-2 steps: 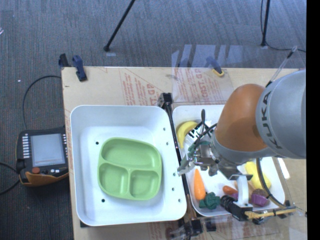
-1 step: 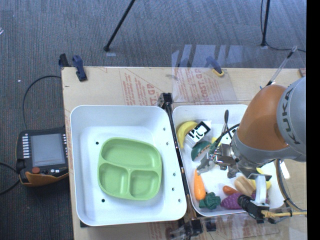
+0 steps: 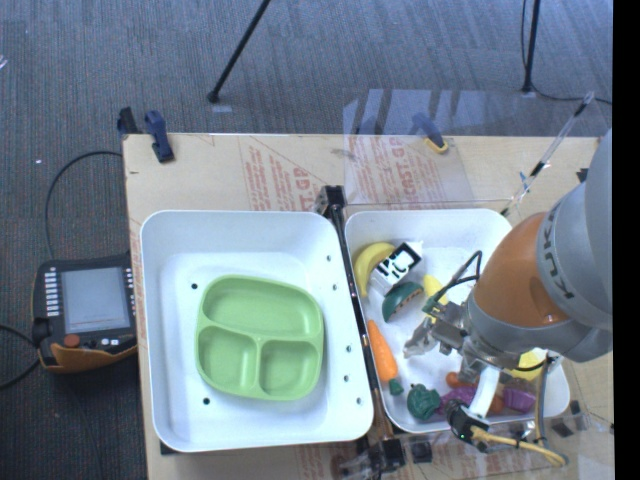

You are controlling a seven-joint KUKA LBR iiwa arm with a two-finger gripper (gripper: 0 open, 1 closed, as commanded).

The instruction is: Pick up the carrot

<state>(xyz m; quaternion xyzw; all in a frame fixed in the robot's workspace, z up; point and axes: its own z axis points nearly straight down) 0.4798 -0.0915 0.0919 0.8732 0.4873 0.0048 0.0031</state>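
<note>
In right bin [image 3: 455, 220]: carrot [image 3: 381, 351] by left wall, banana [image 3: 370, 260] behind; gripper [image 3: 425, 336] finger state unclear.

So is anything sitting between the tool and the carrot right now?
Nothing visible. The carrot lies by the right bin's left wall, and the tool hangs just to its right, with bare bin floor in the gap between them. A green toy sits lower, out of the way.

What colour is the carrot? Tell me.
Orange with a green tip, the carrot shows in the camera view.

Arm [image 3: 560, 278] cut by right edge, hides right bin [image 3: 470, 218] corner; purple item [image 3: 515, 400] half covered.
</note>
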